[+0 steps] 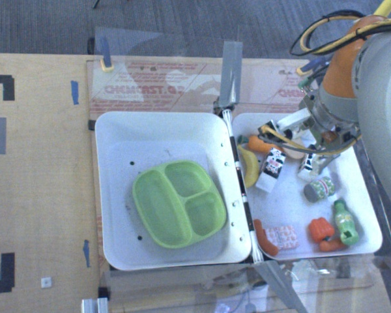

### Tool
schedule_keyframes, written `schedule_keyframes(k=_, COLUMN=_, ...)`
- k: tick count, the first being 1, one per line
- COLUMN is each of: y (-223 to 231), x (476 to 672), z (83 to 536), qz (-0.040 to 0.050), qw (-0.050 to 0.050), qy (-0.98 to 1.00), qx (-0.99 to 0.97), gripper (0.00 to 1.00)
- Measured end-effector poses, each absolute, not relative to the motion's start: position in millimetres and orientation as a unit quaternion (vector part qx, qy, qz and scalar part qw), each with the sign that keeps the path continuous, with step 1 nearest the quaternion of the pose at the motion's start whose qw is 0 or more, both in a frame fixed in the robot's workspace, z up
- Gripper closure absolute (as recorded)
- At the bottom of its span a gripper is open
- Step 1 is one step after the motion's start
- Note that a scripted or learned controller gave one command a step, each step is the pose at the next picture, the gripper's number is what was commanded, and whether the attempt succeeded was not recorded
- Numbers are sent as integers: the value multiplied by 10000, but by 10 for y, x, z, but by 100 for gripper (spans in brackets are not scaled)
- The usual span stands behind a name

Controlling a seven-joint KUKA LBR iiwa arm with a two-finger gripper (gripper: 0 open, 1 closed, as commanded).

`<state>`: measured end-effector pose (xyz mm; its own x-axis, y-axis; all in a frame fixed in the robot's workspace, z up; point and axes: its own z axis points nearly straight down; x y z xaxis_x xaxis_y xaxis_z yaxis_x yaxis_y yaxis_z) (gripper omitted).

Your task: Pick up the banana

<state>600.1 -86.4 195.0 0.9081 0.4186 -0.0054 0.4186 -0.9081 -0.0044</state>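
The yellow banana [249,165] lies in the right bin [371,240], along its left wall, curving downward. A small white carton with black spots [272,168] lies right beside it, and an orange carrot-like piece [260,143] rests just above it. My gripper [311,162] hangs over the upper right part of that bin, roughly a hand's width to the right of the banana and apart from it. The wrist above hides much of the gripper.
The left bin [117,135] holds a green divided plate [178,203]. In the right bin lie a grey-green can [319,188], a green bottle [344,222], an orange-red toy [321,231], a red sausage [266,240] and a pink-white packet [285,235].
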Motion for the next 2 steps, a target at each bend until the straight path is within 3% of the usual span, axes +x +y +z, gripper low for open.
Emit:
schedule_keyframes(k=1, y=-1377, x=5368, z=862, qz=-8, qw=1, qy=-2443, qx=-9697, gripper=0)
schedule_keyframes(k=2, y=-989, x=5862, z=865, qz=-22, qw=-14, qy=-3470, qx=-9379, gripper=0)
